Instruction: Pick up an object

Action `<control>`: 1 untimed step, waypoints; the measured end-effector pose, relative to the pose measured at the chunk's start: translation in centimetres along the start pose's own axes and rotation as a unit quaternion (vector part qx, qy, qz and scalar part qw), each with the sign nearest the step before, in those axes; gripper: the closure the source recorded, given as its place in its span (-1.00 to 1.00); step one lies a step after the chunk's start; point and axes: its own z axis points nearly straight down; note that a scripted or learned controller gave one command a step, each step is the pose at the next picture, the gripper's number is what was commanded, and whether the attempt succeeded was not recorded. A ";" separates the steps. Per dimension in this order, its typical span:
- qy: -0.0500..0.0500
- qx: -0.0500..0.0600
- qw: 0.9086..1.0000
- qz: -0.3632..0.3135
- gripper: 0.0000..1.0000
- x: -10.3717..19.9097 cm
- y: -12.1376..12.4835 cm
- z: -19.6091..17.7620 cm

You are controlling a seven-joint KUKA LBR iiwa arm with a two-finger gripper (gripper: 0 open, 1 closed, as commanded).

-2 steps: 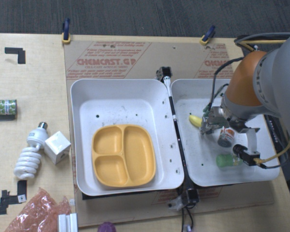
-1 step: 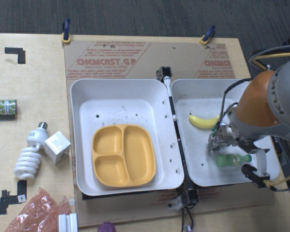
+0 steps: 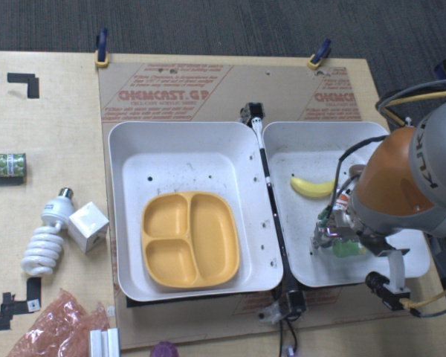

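Note:
A yellow banana [image 3: 311,187] lies in the right bin [image 3: 297,143], near its middle. Just below the banana, my gripper [image 3: 328,235] reaches down into the same bin from the right, under the grey arm and orange band. A small green object [image 3: 347,249] lies on the bin floor right at the gripper's tip, partly hidden by it. Whether the green object is between the fingers cannot be made out. The left bin [image 3: 126,147] holds a yellow divided plate [image 3: 189,238].
Outside the bins on the left bench lie a white spiral light bulb [image 3: 46,234], a white cube [image 3: 88,226], a small green can [image 3: 8,165] and a pink mesh bag [image 3: 56,327]. Blue clamps [image 3: 101,47] hold the board's far edge.

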 end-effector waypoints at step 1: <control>-0.001 -0.001 1.000 -0.002 -1.00 -0.2 7.7 0.0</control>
